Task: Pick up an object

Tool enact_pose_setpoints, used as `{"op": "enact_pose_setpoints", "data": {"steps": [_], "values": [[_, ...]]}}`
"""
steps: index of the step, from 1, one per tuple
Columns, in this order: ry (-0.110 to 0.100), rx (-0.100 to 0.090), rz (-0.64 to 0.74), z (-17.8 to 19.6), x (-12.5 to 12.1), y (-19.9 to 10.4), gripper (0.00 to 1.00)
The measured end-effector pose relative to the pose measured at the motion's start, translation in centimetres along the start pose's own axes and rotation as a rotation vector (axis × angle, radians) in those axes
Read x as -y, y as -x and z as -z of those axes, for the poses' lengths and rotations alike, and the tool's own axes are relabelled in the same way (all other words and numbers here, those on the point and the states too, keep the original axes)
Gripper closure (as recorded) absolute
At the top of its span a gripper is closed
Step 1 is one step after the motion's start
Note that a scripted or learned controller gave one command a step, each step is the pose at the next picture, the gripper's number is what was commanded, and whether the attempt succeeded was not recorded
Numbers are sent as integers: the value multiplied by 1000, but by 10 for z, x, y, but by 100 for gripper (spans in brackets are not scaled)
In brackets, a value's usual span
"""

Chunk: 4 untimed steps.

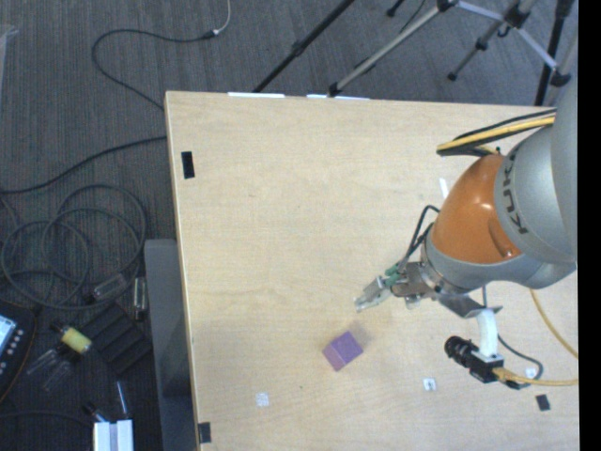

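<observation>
The fingers (pixel 366 298) hang low over the bench (pixel 282 214), right of its middle, with their pale tips pointing toward the view's left. They are small and blurred, so how far apart they stand cannot be told. Behind them the wrist runs up and to the right into the arm (pixel 526 214), whose orange band bulges beside the grey shell at the view's right edge.

The cube (pixel 343 350) is purple and turned a little against the bench's edges. It lies flat on the bare wood just below and slightly left of the fingers, near them but apart, touching nothing else.

Farther out, 1 small black tag (pixel 188 164) sits near the bench's upper left corner. Near the lower edge lie 1 white scrap (pixel 262 399) left of the cube, a second scrap (pixel 429 383) to its right, and 1 black chip (pixel 543 402) farther right.

Off the bench, the dark floor (pixel 84 92) carries looped cables (pixel 66 252), and tripod legs (pixel 470 7) cross the top right.
</observation>
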<state>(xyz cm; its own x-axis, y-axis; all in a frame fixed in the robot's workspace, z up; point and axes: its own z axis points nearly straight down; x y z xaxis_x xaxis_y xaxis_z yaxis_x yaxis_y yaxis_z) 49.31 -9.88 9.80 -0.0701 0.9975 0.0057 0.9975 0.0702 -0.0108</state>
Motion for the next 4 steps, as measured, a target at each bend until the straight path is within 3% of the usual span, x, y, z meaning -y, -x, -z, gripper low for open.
{"op": "enact_pose_setpoints", "data": {"steps": [1,3,4], "values": [[7,6,165,84,3,-116,0],[7,6,164,84,3,-116,0],[6,7,-23,95,2,-99,0]]}}
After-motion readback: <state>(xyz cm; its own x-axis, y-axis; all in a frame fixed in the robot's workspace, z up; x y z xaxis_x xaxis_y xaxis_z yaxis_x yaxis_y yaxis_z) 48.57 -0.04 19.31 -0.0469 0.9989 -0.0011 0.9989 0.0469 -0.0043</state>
